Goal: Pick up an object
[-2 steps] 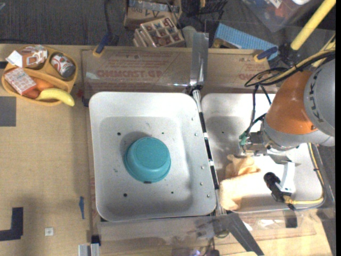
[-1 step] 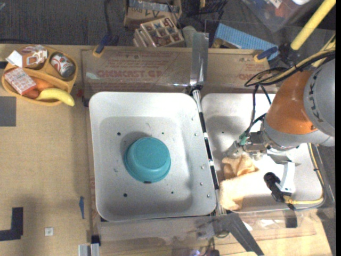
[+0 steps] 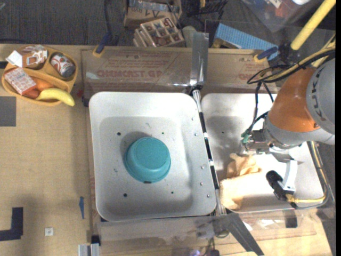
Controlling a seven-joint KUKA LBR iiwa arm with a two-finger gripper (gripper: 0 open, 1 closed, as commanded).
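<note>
The soft yellow-tan cloth-like object [image 3: 241,177] lies crumpled in the right white bin [image 3: 224,111]; a limp fold could slip free if pinched shallowly. The grey-and-orange arm [image 3: 295,111] bends low over it, its gripper [image 3: 256,151] just above; whether the jaws are apart, I cannot tell.

Far left on the bench: yellow tray [image 3: 10,84] w/ a banana [image 3: 56,95], a small box [image 3: 19,81], an orange fruit [image 3: 33,93] & two round cups [image 3: 62,65]. Behind the bins, a cardboard strip [image 3: 136,68] w/ red lettering. Further back, a stack of printed boxes [image 3: 155,31]. Yellow pole [image 3: 314,17] top right, slanting.
</note>
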